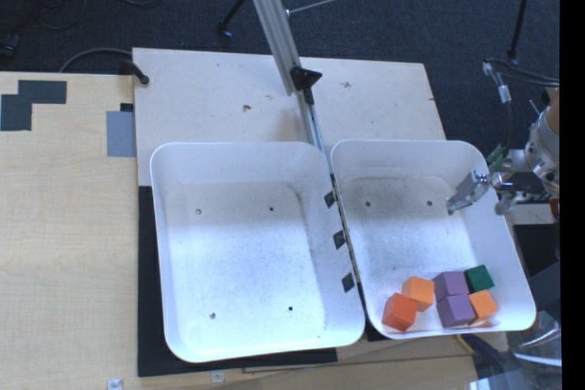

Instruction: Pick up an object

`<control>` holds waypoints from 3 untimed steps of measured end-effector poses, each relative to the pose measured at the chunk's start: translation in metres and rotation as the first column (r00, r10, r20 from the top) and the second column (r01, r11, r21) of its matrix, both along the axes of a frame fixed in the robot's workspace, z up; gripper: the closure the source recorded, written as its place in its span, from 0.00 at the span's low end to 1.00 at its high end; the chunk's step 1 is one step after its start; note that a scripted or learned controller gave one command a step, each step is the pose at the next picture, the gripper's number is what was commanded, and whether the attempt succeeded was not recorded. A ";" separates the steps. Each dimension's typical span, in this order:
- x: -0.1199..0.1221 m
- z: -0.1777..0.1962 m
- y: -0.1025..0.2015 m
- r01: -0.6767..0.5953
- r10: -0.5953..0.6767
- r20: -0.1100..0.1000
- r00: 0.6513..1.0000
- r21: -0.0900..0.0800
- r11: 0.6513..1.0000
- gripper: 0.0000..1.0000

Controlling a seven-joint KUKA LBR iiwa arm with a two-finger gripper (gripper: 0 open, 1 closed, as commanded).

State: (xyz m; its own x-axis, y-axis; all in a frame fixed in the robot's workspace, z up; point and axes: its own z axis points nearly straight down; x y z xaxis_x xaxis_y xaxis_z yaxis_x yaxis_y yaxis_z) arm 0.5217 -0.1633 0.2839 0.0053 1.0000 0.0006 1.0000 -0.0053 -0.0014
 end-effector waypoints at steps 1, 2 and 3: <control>-0.030 -0.045 0.051 -0.009 0.009 -0.007 1.000 0.003 1.000 0.00; 0.016 -0.193 0.020 -0.004 0.004 0.001 1.000 0.000 1.000 0.00; 0.065 -0.193 -0.021 -0.007 0.007 0.004 1.000 -0.003 1.000 0.00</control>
